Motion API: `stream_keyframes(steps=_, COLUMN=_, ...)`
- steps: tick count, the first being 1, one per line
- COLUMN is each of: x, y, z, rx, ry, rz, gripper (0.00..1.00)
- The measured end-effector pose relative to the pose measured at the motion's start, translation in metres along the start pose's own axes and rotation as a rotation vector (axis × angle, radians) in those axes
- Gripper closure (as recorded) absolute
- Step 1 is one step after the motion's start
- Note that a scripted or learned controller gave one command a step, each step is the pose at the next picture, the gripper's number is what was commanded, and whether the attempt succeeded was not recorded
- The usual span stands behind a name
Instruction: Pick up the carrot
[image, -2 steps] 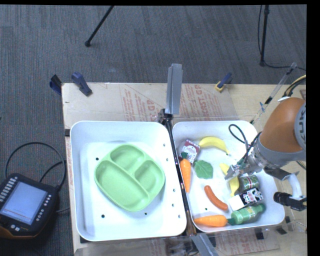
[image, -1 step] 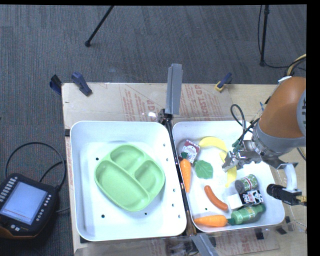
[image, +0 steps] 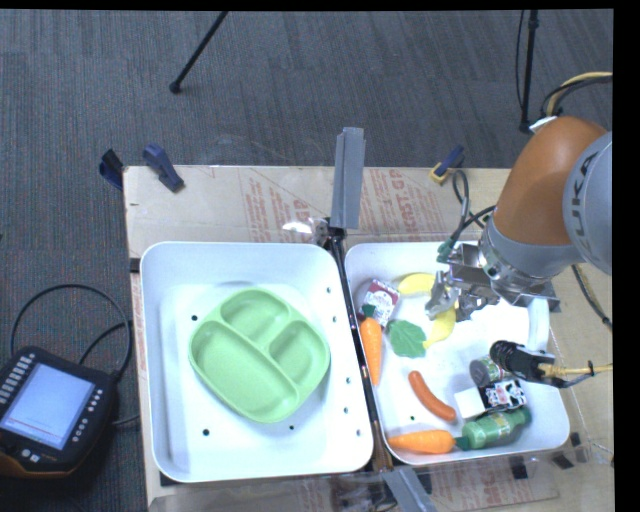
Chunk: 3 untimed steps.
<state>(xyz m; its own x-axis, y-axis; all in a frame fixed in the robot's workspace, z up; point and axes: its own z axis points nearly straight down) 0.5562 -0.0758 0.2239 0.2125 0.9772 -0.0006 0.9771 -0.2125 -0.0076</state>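
Orange carrot (image: 371, 349) lies along the right bin's (image: 548, 325) left wall, beside a green leaf (image: 407, 338); the claw (image: 447, 298) hovers just beyond, its grip seemingly impossible to tell.

Orange carrot (image: 371, 347), upright-ish, rt bin's left wall

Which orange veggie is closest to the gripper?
The carrot with the green leaf, by the bin's left wall. The other carrot lies at the front edge, farther from the gripper.
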Motion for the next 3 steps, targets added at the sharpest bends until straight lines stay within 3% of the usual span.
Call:
stream_keyframes(steps=1, x=0.029, y=-0.048, z=0.014, rx=0.003, ry=-0.001, rz=0.032, gripper=1.00)
stream_keyframes(steps=3, x=0.024, y=-0.050, z=0.001, rx=0.020, ry=-0.003, rz=0.041, gripper=1.00)
